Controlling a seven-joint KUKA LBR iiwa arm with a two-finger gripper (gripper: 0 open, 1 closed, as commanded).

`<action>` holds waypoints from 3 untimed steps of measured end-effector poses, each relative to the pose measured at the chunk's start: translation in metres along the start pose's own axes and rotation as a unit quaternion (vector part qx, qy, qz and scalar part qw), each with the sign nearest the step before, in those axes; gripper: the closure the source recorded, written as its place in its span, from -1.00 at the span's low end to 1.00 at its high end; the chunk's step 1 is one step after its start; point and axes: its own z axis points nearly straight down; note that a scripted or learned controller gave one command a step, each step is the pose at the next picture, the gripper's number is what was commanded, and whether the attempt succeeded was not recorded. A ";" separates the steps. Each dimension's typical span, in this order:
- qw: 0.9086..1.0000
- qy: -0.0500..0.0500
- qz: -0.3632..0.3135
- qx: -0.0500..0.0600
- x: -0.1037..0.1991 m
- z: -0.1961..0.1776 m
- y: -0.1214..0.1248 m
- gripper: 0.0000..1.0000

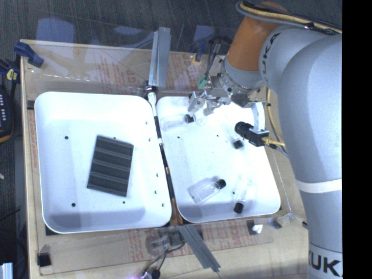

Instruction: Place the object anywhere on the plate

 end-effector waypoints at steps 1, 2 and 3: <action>0.998 0.000 -0.064 0.002 0.049 -0.004 0.005 1.00; 1.000 -0.002 -0.014 0.001 0.141 -0.004 -0.044 1.00; 0.998 -0.001 -0.069 0.001 0.167 -0.003 -0.114 1.00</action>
